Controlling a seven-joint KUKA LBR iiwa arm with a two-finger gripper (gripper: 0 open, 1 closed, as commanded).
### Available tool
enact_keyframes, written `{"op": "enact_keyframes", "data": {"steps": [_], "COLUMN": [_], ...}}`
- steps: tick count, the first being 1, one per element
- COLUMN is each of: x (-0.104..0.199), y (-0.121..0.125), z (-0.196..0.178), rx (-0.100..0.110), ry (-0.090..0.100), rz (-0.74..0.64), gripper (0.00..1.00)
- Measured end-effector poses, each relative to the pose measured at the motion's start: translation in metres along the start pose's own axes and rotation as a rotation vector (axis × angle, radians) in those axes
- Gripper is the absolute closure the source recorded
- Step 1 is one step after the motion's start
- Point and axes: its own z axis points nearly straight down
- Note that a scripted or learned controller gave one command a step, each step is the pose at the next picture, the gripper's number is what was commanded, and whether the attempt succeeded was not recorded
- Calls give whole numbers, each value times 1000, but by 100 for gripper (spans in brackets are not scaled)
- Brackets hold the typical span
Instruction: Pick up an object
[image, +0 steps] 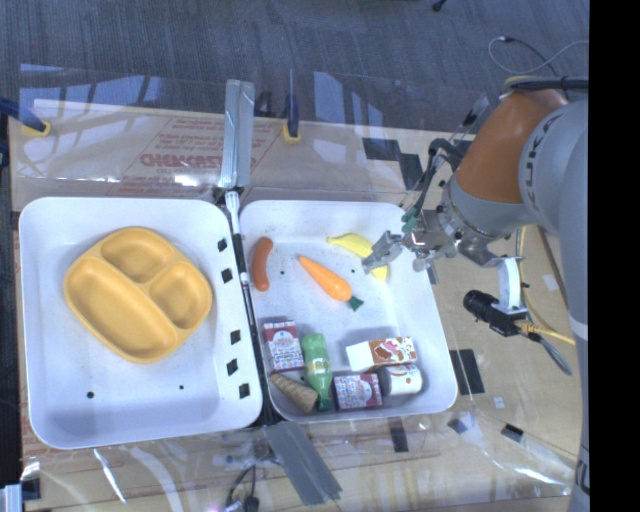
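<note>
Desk covered in clear, glossy plastic sheeting. Two shallow white bins, smooth plastic, rounded corners, side by side.

Left bin (60, 400): one yellow tray (138, 292), matte, rounded, with three moulded compartments.

Right bin (432, 330): toy food. A sausage (261, 263), reddish and cylindrical, lies near the left wall. A carrot (327, 279), orange and tapered with a green tip, lies mid-bin. A banana (350, 243), yellow and curved, lies toward the far side. Along the near wall: a red box (283, 347), a green bottle (316, 363), a cone (291, 391), a can (355, 390), a white and red carton (381, 352), and a small jar (402, 379), packed close together.

End effector (385, 250): grey metal, at the bin's right side, just beside the banana's right end. Cannot tell whether it is released or clenched. Nothing is visibly grasped.
</note>
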Motion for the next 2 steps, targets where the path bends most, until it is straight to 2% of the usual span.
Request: {"op": "enact_keyframes", "data": {"steps": [1, 2], "x": [-8, -7], "y": [48, 49], "z": [112, 102], "rx": [-3, -2], "ry": [-1, -1], "rz": [-89, -95], "gripper": [0, 100]}}
